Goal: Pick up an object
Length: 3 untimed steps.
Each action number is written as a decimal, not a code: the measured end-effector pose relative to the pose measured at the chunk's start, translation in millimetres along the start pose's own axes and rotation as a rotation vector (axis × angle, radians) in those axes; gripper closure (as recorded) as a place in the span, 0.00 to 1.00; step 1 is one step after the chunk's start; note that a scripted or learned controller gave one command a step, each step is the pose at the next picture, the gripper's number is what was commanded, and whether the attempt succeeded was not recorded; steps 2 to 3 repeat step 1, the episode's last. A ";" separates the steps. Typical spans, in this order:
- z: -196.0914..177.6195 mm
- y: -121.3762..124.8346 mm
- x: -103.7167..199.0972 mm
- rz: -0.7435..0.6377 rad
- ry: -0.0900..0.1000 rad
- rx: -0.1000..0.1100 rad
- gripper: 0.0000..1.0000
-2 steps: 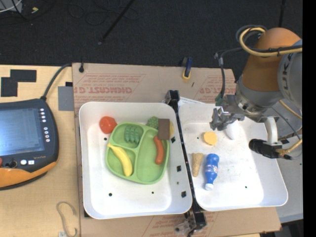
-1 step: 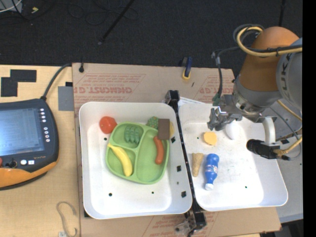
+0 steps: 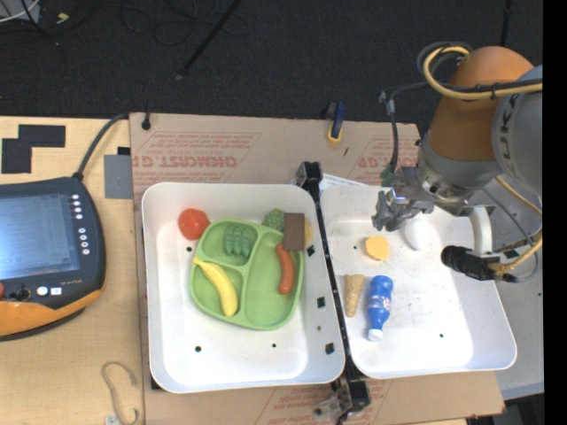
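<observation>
Scanning left to right, you have: left bin (image 3: 168, 326) holding a green tray (image 3: 257, 312); right bin (image 3: 478, 343) holding an ice-cream cone (image 3: 353, 292), blue bottle (image 3: 378, 305) and yellow piece (image 3: 377, 249); gripper (image 3: 390, 212) just above that piece, finger state not discernible.

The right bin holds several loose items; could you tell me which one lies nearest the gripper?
The yellow round piece, just below the gripper. The ice cream cone and blue bottle lie lower in the right bin.
</observation>
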<state>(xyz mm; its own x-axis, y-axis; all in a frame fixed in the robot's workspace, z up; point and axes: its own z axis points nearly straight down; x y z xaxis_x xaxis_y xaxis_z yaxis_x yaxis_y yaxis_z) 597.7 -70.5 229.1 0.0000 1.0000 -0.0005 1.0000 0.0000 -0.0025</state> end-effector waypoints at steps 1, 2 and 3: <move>11.1 -5.1 1.8 0.001 0.000 0.002 1.00; 11.1 -5.1 1.8 0.001 0.000 0.002 1.00; 11.1 -5.1 1.8 0.001 0.000 0.002 1.00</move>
